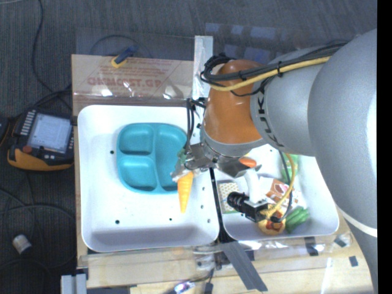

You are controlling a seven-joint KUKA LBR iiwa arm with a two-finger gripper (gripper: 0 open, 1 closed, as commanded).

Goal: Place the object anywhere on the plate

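Gripper [185,171] clamps carrot [184,192] beside plate [149,155].

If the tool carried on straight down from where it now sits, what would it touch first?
Probably the right rim of the blue plate, beside the carrot hanging under the tool; depth is hard to judge from above.

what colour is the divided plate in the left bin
Turquoise blue plate, clearest in the camera view.
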